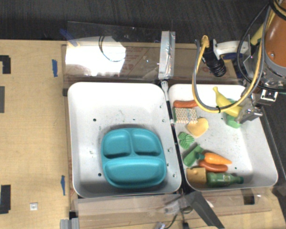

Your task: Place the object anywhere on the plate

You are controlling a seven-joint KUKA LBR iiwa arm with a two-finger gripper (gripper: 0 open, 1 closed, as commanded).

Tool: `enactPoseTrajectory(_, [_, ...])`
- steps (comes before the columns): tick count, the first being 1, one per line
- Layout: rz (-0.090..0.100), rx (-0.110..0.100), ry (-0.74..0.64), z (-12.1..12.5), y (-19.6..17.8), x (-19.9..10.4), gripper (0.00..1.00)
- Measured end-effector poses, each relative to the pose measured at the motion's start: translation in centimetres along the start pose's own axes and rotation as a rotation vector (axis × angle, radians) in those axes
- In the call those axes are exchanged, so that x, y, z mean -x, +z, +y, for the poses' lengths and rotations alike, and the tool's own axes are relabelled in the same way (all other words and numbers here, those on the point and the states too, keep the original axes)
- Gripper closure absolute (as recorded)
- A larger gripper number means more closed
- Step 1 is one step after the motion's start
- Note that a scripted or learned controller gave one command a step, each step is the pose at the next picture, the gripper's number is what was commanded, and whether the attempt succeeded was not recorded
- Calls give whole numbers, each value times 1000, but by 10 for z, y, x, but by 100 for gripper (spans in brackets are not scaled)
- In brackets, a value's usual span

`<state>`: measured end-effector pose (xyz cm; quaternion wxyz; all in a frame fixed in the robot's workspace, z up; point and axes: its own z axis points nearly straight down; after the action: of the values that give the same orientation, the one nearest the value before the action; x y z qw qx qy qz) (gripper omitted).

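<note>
A teal plate [132, 157] with three compartments lies in the front half of the left bin [86, 109], with nothing on it. The toy foods are all in the right bin [257, 151]. A yellow banana [223, 100] and a small green piece [233, 121] lie at its back right. My gripper [251, 112] hangs over that corner, right beside them, at the end of the grey and orange arm [279, 42]. Whether it touches either of them is unclear.
Along the right bin's left side lie a red sausage [185, 103], a waffle square [186, 114], a yellow heart [198, 127], green leaves [185, 140], a carrot [216, 158] and a green bottle [224, 179]. Cables [198, 80] loop over the bin's back edge.
</note>
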<state>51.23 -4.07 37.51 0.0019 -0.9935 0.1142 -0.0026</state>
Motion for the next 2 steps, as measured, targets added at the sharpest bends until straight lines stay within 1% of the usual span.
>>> enactPoseTrajectory(1, [-13, 1, -29, -7, 72, 28, 100])
enactPoseTrajectory(2, [-15, 3, -8, 14, 137, 27, 100])
